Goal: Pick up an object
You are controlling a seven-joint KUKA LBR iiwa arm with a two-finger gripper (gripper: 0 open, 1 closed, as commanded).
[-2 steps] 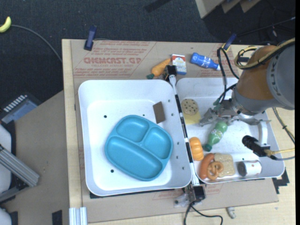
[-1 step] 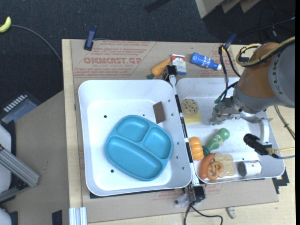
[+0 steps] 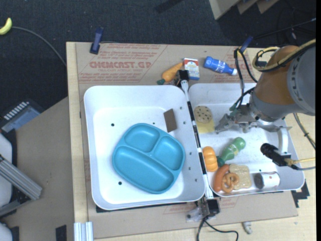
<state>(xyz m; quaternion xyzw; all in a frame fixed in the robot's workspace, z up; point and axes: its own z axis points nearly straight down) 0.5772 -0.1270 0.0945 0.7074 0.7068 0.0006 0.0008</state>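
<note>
Dark carpet surrounded the table [image 3: 125, 59], where two white bins sat side by side. The left bin [image 3: 100, 99] held a blue divided plate [image 3: 148, 157] and a small brown block [image 3: 170, 119], both well apart from the arm. In the right bin [image 3: 220, 89], a tan perforated disc [image 3: 203, 114] lay near the shared wall, with an orange pumpkin toy [image 3: 209, 157] and a green bottle [image 3: 231, 149] nearer the front. The gripper [image 3: 226, 124] hovered between disc and bottle over bare bin floor, with nothing visibly held; whether it stood open or closed could not be told. Closing there would likely catch nothing. The flat disc could slide toward the wall if nudged, and the rounded bottle could roll against the pumpkin toy. Farther right, a white cylinder [image 3: 267, 179] lay by the front rim.
</note>
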